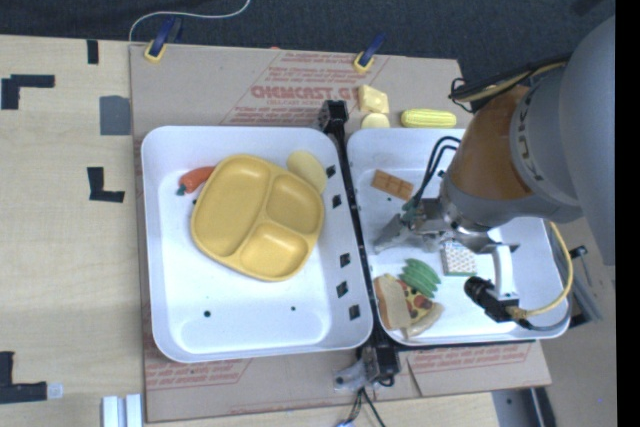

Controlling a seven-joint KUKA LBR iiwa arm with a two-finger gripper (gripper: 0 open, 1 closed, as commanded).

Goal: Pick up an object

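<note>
In the right bin [530, 330], close to its near edge, a toy pizza slice [407, 306] lies by the near-left corner, and a green toy vegetable [422, 274], maybe a pea pod, rests just behind it, touching or almost touching. A little further in, the gripper [412, 219] hangs low over the middle of this bin, its grey parts pointing toward the bin's left wall. I cannot tell how wide the jaws stand, and nothing can be seen between them. Beside it, on the right, sits a small white checkered piece [459, 260]. Further back, near the far-left part of the bin, is a brown waffle-like piece [392, 184].

I judge the step as the approach: the arm is lowered into the bin, but no object is taken yet. The nearest candidates are the green vegetable and the waffle piece. The next move calls for centring over one of them and closing firmly.

In the left bin [160, 245], a yellow divided plate [258, 217] fills the middle, with an orange carrot [196, 178] and a pale yellow piece [307, 168] at its far side. Beyond the bins, on the cardboard, lie a corn cob [428, 119] and two pale pieces [373, 107].
</note>
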